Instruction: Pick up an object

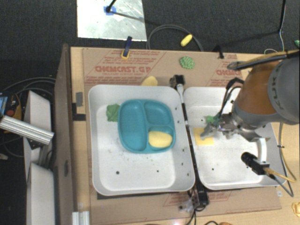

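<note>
My gripper [218,126] is low in the right bin [234,179], near that bin's left side. A flat yellow piece [203,138] lies on the bin floor just left of and below the gripper tip. A small green thing [212,120] sits right at the gripper tip; whether it is between the fingers is hidden by the wrist. In the left bin [136,182] a blue divided plate [136,125] carries a yellow lemon-like object [160,138] in its lower right compartment. A green leafy piece [112,112] lies against the plate's left edge.
The black divider rail [186,130] runs between the two bins. Behind the bins on the cardboard lie a green round object [187,62], a yellow object [150,81] at the left bin's back rim, and another yellow object [186,40] farther back.
</note>
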Action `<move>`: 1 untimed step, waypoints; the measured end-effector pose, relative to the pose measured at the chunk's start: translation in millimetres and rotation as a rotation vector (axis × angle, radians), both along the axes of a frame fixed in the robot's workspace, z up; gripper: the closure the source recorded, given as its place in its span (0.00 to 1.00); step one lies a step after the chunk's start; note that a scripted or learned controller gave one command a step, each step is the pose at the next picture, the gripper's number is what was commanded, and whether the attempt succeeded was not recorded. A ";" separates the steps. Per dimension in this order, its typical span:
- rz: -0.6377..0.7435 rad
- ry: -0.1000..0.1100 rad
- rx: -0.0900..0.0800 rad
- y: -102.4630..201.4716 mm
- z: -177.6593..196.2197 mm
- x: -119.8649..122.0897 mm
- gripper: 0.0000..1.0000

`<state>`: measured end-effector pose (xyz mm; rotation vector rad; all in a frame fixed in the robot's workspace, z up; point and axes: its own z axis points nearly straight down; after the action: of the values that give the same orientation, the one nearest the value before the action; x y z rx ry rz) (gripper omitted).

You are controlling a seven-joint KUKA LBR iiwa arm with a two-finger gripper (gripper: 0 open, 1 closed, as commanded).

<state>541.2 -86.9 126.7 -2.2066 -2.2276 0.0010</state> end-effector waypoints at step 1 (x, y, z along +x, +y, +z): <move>-0.004 -0.013 -0.007 -41.3 -41.0 73.3 0.00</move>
<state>614.5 -128.2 85.6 -2.2210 -2.2327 -0.0057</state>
